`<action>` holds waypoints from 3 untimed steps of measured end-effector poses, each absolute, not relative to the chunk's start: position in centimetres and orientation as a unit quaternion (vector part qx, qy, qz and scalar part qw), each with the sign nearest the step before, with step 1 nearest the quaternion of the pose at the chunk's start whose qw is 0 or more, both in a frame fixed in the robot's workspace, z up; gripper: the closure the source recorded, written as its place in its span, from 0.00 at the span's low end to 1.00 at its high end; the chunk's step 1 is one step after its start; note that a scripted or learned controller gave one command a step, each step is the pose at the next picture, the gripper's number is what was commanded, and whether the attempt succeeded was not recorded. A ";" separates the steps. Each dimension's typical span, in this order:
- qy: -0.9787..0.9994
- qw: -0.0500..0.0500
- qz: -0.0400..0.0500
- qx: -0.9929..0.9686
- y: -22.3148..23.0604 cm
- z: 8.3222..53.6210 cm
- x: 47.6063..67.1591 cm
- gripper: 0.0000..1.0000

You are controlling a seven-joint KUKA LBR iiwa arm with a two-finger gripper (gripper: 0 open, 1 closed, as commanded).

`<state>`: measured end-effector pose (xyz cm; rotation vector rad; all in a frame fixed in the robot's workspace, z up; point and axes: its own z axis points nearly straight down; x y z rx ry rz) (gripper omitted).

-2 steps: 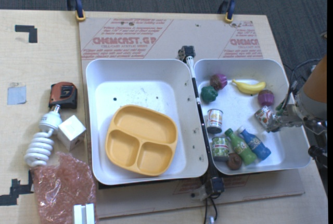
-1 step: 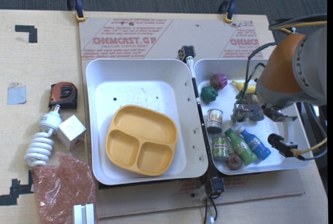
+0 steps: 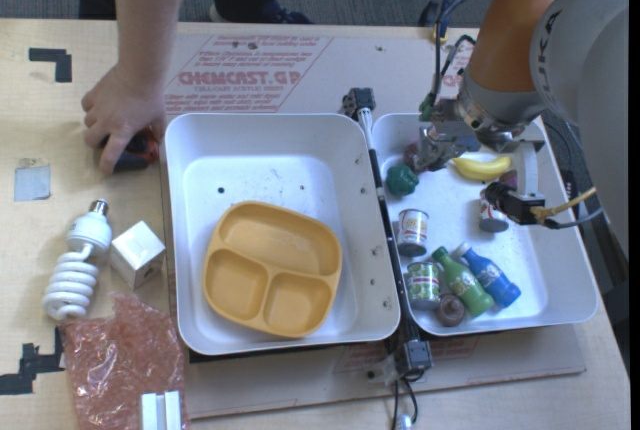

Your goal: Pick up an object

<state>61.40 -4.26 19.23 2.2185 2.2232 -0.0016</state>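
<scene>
My gripper (image 3: 431,150) hangs low over the back left part of the right bin (image 3: 570,303), under the grey and orange arm. Just below and left of it lies a dark green round object (image 3: 401,180). A yellow banana (image 3: 481,166) lies right beside the gripper on its right. Toward the front of the bin are a small silver can (image 3: 412,227), a green-labelled can (image 3: 424,282), a green bottle (image 3: 463,284), a blue bottle (image 3: 493,278) and a small dark round piece (image 3: 450,312). A small red and white item (image 3: 491,214) sits near the cable.
The left bin (image 3: 190,218) holds a yellow divided plate (image 3: 272,268). A person's hand (image 3: 118,113) rests on a dark object on the bench at the left. A spiral light bulb (image 3: 75,273), a white cube (image 3: 138,252) and pink wrap (image 3: 125,358) lie outside the bins.
</scene>
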 end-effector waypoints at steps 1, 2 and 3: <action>0.708 0.000 -0.001 0.706 -4.3 19.2 61.4 0.00; 0.708 0.000 -0.001 0.706 -4.3 19.2 61.4 0.00; 0.707 0.000 0.000 0.707 -9.5 9.3 62.1 0.00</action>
